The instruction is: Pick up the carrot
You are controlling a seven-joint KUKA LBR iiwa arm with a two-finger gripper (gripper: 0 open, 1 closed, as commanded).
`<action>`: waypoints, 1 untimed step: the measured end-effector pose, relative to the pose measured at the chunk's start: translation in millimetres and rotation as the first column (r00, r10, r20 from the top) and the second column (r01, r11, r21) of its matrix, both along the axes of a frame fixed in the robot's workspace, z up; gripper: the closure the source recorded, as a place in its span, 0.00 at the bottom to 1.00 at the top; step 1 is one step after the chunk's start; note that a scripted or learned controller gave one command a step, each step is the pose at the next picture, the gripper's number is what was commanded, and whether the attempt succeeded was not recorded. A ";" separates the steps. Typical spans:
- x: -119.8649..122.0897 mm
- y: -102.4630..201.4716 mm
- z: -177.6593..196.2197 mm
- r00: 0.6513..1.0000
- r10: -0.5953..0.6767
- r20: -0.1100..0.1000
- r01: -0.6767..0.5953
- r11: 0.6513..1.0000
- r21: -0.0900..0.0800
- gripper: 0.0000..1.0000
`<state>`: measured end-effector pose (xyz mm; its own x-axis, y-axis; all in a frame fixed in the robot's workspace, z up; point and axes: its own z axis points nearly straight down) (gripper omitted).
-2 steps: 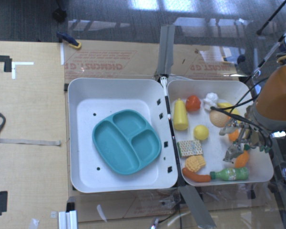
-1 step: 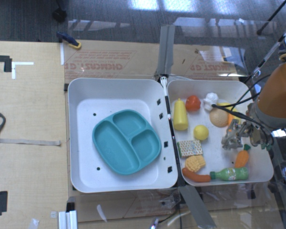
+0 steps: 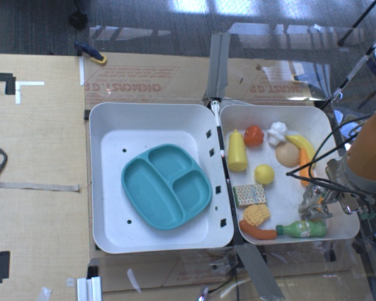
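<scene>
The carrot (image 3: 304, 165) is a slim orange piece lying along the right side of the right bin (image 3: 272, 113), just below the yellow banana (image 3: 301, 145) and partly crossed by black cables. My gripper (image 3: 313, 207) hangs low at the bin's right edge, a little in front of the carrot and just above the green bottle (image 3: 302, 229). Nothing shows between the gripper and the carrot that joins them.
The right bin also holds a yellow pepper (image 3: 237, 150), a tomato (image 3: 254, 135), a white garlic (image 3: 277, 132), a tan potato (image 3: 287, 155), a lemon (image 3: 264, 174), a cracker (image 3: 249, 195), a corn cob (image 3: 256, 215) and a red sausage (image 3: 257, 232). A teal divided plate (image 3: 167, 185) lies in the left bin (image 3: 106, 187).
</scene>
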<state>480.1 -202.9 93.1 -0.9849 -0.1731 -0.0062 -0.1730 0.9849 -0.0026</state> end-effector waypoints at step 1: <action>3.1 0.1 11.0 1.000 0.001 0.007 -0.001 1.000 -0.002 1.00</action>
